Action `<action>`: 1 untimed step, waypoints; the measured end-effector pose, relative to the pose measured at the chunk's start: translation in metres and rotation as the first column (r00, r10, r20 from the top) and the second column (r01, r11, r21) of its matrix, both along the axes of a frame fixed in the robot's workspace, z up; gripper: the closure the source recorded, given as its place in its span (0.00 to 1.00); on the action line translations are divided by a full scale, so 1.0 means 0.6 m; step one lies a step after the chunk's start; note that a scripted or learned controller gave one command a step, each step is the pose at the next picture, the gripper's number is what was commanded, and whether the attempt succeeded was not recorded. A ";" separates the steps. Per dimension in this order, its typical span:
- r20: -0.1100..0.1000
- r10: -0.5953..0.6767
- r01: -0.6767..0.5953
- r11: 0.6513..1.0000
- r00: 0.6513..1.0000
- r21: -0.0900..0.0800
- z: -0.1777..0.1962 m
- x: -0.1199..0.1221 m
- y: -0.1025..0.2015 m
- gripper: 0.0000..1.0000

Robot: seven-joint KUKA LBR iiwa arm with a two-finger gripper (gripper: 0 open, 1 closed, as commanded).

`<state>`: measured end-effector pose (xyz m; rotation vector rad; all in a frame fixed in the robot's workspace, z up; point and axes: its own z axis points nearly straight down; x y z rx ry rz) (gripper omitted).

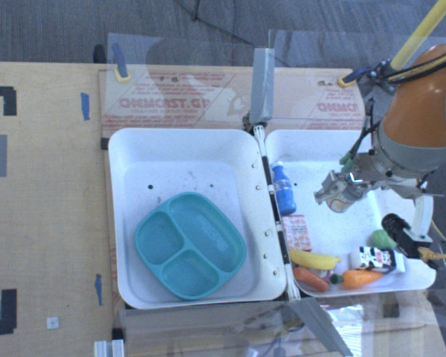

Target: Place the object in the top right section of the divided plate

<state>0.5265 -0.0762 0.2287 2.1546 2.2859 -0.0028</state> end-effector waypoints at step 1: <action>-0.001 0.046 -0.046 0.999 0.999 0.002 -0.057 -0.079 0.146 1.00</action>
